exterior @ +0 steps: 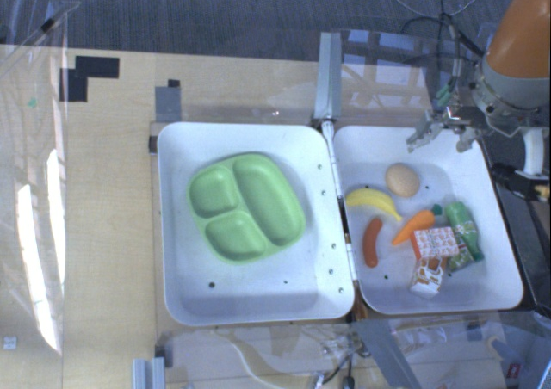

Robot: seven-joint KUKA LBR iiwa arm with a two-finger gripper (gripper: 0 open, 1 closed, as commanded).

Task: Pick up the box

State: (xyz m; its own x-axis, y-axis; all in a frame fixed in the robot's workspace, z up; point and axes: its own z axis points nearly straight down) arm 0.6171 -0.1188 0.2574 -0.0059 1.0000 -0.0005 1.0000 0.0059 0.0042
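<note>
Claw (442, 131): spread, grasping nothing, above the right bin's (491, 194) far edge.
Box (434, 256): right bin, near side, well apart from claw, touching the green bottle (462, 232).
Beside it: carrot (414, 225), sausage (372, 242).
</note>
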